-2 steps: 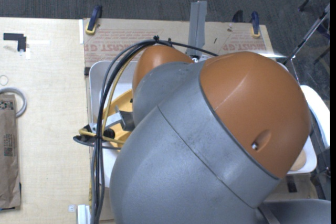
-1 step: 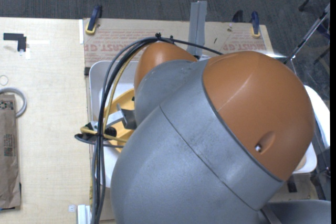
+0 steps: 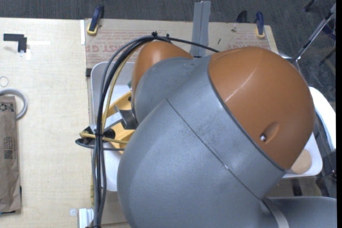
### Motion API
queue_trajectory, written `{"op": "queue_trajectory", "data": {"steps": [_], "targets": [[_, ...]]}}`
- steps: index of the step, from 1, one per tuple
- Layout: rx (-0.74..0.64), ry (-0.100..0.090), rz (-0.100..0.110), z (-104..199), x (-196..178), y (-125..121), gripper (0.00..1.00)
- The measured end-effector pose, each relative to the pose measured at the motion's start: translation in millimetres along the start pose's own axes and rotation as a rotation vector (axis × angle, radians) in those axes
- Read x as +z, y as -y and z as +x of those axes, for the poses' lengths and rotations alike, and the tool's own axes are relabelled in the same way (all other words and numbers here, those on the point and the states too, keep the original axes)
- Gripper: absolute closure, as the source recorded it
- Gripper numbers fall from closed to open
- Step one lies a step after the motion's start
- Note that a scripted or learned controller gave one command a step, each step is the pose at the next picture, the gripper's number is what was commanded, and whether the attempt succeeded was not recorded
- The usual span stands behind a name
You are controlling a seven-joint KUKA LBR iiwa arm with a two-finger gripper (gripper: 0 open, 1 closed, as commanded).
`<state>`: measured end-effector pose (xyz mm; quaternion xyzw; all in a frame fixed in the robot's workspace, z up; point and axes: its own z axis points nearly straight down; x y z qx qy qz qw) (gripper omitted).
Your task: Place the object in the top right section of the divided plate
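Starting at the far left: brown paper bag lying flat on the pale wooden surface, with a grey metal ring just above it and a small black L-shaped bracket nearer the back edge. Further right, a blue and yellow spring clamp pinning the corner of a brown cardboard sheet with red print. Just below that, the rounded corner of the left shallow white bin, crossed by a bundle of black cables running down its left rim and arching back over the top. Beside the cables, yellow strips, too covered to identify. Past these, the big grey robot arm with orange domed joint caps, covering most of both bins. Behind it, an upright grey metal post and a second blue clamp on the cardboard's far corner. At the right, a sliver of the other white bin and a tan rounded shape at the arm's edge, unclear what. Cannot tell whether the gripper is open or closed, nor where the object or the divided plate lies: hidden beneath the arm.
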<state>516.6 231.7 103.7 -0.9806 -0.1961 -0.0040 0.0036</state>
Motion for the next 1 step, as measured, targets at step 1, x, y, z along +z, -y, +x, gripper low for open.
{"op": "queue_trajectory", "data": {"steps": [1], "targets": [[-0.046, -0.001, 0.002, 7.9, 0.4, -0.9, 1.00]]}}
